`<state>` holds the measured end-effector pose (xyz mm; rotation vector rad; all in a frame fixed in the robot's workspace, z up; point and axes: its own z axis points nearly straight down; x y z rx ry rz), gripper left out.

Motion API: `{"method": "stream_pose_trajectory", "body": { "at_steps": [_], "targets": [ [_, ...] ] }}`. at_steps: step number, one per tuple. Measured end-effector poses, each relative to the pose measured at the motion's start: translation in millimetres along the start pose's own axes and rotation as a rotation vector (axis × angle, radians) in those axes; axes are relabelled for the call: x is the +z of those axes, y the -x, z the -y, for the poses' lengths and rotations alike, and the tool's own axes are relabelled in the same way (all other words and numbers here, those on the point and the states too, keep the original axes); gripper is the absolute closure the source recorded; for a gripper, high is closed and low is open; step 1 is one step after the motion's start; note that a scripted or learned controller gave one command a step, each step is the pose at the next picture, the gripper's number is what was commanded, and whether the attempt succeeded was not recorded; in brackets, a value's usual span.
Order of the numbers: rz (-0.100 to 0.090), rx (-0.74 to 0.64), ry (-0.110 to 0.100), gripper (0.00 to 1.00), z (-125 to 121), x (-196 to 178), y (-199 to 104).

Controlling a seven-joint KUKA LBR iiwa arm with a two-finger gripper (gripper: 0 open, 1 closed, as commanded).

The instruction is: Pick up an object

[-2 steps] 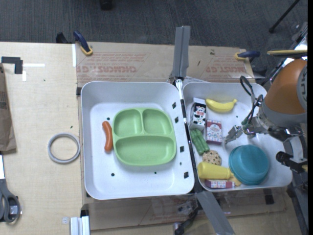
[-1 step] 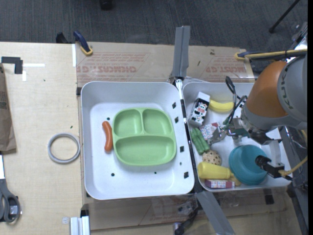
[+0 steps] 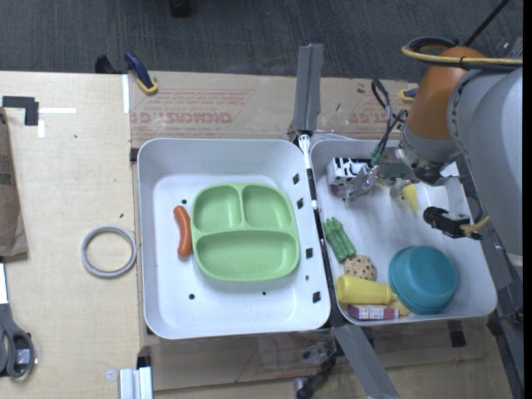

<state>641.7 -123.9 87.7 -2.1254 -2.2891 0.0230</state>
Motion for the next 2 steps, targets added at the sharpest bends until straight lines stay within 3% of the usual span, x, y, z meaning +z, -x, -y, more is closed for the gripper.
{"method": "stream_pose_trajectory", "body": {
  "at_steps": [1,2],
  "targets": [
    [0.008,-0.179,0.024,0.00,-14,-48,28],
    [0.009,-0.144,0.030,0.00,1,-9,59]
  ]
}}
